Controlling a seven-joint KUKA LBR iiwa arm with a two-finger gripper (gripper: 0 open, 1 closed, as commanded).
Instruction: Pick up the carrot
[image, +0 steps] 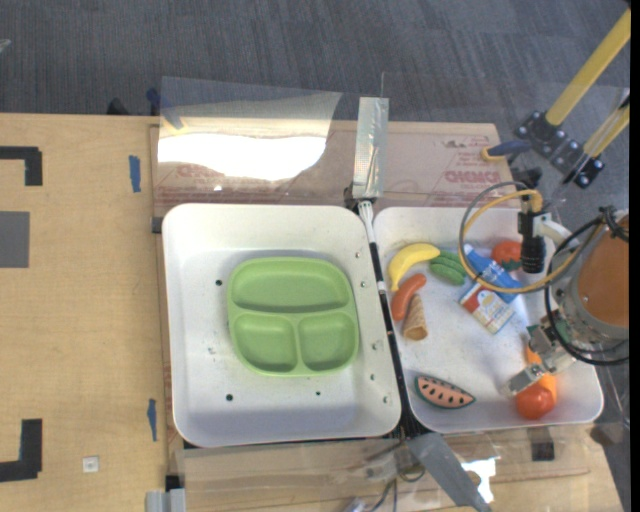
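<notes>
Left bin (185, 300): white, holds a green divided plate (293, 315).
Right bin (480, 350): white, holds my work.
My arm (605, 290): enters from the right, over the right bin's right edge.
Cardboard (440, 165): red print behind the bins, too blurred to read.
Milk carton (490, 295): blue and white; label unreadable.
Banana (412, 262): yellow, at the right bin's upper left.
Watermelon slice (444, 392): near the front rim.
Tomato (535, 401): red, just below my gripper (528, 378).
Carrot (545, 362): orange, at my gripper in the right bin's lower right; the visible part runs roughly up-down, tip end unclear.
Grip: I cannot tell whether it is released or clenched.
</notes>
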